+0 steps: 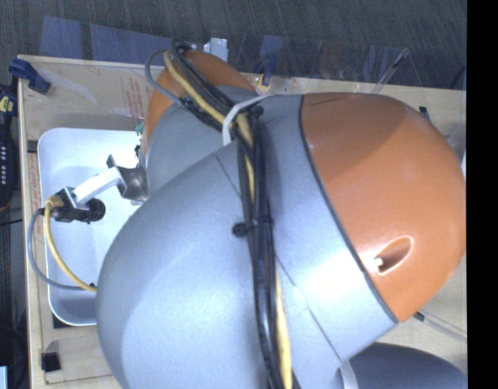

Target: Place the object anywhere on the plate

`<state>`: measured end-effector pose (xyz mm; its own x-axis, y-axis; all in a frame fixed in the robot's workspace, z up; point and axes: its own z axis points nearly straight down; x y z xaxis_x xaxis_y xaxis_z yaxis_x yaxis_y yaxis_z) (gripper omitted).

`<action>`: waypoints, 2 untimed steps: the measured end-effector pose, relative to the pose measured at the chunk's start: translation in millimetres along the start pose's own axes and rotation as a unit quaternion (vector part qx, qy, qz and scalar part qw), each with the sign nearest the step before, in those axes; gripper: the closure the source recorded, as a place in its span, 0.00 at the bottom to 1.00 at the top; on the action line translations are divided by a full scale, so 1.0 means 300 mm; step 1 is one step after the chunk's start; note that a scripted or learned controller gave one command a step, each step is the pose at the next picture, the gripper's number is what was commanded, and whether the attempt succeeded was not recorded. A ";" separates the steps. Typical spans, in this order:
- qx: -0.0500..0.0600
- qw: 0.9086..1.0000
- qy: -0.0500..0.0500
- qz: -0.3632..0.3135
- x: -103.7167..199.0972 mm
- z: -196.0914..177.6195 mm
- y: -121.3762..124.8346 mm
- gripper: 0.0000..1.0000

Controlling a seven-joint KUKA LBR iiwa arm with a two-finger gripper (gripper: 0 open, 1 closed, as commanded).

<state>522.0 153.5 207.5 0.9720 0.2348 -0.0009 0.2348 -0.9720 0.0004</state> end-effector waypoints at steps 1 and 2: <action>0.000 1.000 0.001 -0.013 0.067 -0.009 -0.176 0.00; -0.002 1.000 0.006 0.014 -0.002 -0.699 -0.084 0.00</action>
<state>515.8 177.9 417.0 0.9783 0.2068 0.0110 0.2068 -0.9784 0.0044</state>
